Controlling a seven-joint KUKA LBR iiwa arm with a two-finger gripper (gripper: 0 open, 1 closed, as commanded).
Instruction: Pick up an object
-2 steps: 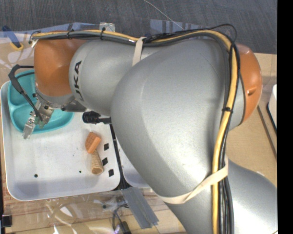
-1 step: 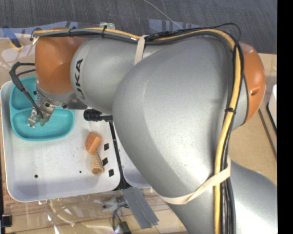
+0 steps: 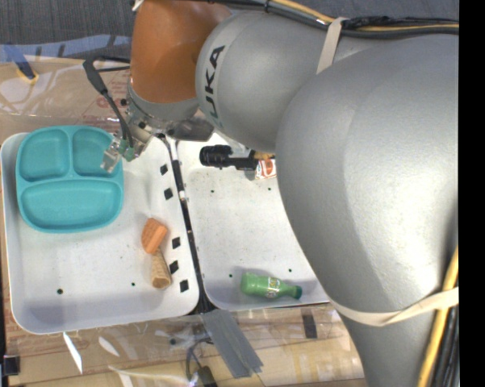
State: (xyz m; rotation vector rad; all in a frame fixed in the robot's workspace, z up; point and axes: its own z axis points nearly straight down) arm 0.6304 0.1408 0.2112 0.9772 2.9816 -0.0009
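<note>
Camera view: grey arm (image 3: 347, 135) reaches across the right bin (image 3: 234, 232), wrist bent down. Its gripper (image 3: 115, 156) hangs at the teal divided plate's (image 3: 60, 200) far right corner in the left bin (image 3: 81, 289); whether it is clenched, I cannot tell. An orange piece (image 3: 154, 236) lies by that bin's right wall, and a green bottle (image 3: 270, 286) by the right bin's near edge.

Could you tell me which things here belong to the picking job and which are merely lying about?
Job: gripper; teal divided plate; orange-and-tan piece; green bottle.
Lying about: left bin; right bin; grey strip on the bench.
</note>
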